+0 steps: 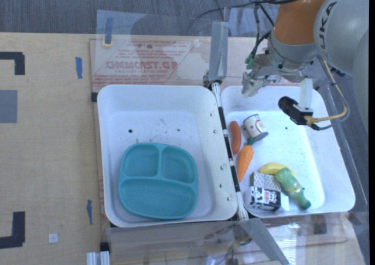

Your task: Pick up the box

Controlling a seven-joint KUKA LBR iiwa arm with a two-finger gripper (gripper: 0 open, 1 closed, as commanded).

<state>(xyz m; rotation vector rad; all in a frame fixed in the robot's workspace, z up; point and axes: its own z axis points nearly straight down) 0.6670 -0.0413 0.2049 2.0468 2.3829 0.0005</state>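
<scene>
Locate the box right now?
The box lies in the right bin, near its front left corner, beside the green bottle and just below the carrot.

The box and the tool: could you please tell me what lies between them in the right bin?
In the camera view, a small can lies between the tool at the bin's far end and the box near its front edge.
</scene>
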